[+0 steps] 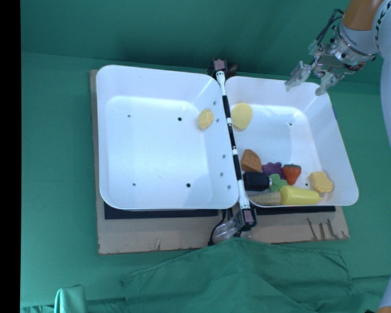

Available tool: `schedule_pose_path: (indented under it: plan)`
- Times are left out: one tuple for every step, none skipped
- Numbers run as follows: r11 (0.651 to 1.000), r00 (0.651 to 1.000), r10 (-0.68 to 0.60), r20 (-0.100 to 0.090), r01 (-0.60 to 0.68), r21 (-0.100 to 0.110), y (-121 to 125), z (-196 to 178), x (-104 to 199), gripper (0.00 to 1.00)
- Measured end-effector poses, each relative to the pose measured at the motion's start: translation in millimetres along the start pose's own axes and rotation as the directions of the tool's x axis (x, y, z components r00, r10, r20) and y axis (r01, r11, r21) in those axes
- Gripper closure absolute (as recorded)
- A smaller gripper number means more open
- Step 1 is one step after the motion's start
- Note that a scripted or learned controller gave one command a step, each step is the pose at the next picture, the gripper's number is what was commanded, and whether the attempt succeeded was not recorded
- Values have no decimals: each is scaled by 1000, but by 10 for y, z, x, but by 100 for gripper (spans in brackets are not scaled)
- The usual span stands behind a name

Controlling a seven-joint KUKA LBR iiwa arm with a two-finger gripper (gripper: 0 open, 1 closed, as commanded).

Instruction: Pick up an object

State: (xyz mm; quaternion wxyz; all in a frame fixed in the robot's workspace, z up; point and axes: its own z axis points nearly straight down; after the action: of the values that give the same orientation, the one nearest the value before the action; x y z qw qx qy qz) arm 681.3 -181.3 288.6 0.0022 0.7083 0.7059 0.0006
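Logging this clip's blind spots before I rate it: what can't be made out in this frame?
- Arm: cut off by the top and right edges of the camera view above the orange band.
- Dark toy and purple piece: packed against the green piece; too small to identify.
- Corn: partly behind the yellow pepper.
- Metal object below the bins: partly under the green cloth.

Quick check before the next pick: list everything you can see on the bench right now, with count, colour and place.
Bins: 2, white, side by side.
Chip-like piece: 1, yellow, left bin, right wall.
Round slice: 1, pale yellow, right bin, left wall.
Toy foods: about seven, mixed colours, right bin's near side.
Cardboard sheet: 1, brown, under bins.
Cloth: green, front.
Pincer: 1, silver, fingers apart, above right bin's far edge.
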Motion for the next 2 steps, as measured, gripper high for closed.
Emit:
schedule_pose_path:
  plan:
    - [1000,1000,0,0,0,0,0,0,0,0]
    - [1000,1000,0,0,0,6,-15,604,10,0]
